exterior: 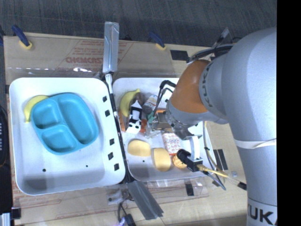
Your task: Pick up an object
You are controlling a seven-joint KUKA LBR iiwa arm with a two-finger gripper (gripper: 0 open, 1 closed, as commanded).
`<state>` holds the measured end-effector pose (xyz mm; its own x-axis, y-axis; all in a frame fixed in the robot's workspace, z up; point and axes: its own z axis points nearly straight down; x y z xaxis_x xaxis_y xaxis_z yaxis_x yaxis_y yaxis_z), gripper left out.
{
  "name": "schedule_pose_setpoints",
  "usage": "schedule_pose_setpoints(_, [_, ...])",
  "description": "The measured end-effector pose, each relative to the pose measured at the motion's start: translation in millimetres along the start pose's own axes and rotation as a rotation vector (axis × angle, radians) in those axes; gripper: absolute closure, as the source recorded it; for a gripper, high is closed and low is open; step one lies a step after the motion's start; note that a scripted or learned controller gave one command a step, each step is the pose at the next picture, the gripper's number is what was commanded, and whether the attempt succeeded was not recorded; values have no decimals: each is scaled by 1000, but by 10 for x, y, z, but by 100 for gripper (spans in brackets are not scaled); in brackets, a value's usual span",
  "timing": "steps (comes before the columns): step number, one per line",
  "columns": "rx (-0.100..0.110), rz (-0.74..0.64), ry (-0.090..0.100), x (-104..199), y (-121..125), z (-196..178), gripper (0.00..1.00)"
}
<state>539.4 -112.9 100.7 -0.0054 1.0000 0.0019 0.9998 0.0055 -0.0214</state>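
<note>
The right bin (141, 174) holds several small things. A yellow banana (127, 102) lies at its upper left, with a black-and-white item (135, 116) just below it. Two pale yellow rounded pieces (139, 148) (162, 159) rest near the front, and a brown round biscuit-like piece (178, 162) sits to their right. A red-and-white packet (171, 142) lies under the wrist. My gripper (151, 120) is down among the clutter in the middle of this bin, beside a clear wrapped item (150, 101). The orange-banded wrist (190, 95) hides much of it.
The left bin (28, 173) carries a blue divided tray (66, 121) with a yellow curved piece (32, 105) sticking out from under its upper left corner. A metal divider (111, 41) stands between the bins at the back. The arm covers the right bin's right side.
</note>
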Motion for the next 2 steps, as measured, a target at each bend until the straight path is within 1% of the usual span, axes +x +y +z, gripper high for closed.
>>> schedule_pose_setpoints(1, [0, 0, 0, 0, 0, 0, 0])
schedule_pose_setpoints(2, [7, -4, 1, 2, -4, -53, 100])
